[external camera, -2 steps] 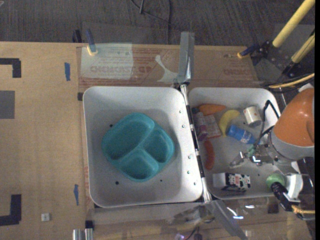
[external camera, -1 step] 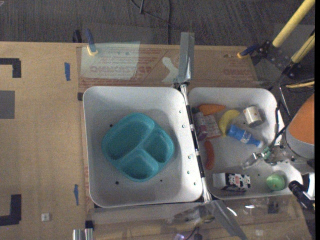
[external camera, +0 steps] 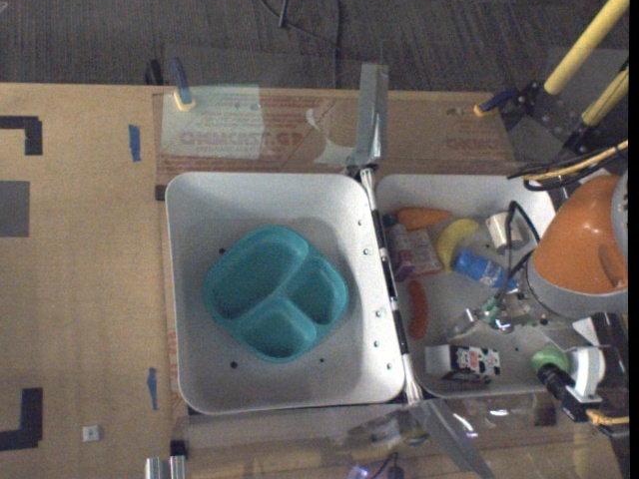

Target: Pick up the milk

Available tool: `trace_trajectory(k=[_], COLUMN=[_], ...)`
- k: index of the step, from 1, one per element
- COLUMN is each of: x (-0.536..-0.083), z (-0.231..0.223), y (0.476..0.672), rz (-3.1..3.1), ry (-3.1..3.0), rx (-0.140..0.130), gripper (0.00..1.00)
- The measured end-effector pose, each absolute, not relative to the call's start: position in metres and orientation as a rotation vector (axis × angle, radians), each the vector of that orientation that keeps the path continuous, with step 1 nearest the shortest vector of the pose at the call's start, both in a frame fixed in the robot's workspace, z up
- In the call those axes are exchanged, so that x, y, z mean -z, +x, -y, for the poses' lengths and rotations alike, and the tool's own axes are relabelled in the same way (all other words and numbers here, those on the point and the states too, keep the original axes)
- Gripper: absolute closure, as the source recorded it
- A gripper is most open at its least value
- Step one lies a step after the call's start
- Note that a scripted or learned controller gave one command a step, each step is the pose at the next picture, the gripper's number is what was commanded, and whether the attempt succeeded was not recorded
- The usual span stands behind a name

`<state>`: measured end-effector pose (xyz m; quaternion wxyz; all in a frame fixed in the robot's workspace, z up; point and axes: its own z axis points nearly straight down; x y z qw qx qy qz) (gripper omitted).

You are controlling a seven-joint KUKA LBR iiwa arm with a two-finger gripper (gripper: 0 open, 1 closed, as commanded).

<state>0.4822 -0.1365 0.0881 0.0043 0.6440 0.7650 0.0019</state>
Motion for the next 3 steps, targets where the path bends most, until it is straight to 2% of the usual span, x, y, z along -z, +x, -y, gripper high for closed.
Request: trace_trajectory(k=[1,2,3], x=[-0.122,-0.088,-0.088], z=[0.112,0.138,0.126], y=[0.484,0.538,0.511], rz=[-2.107,-2.096,-2.061], ry=[2.329,2.335,2.36], rx=[0.001,-0.004,-0.007], gripper=[0.0,0.0,0.0])
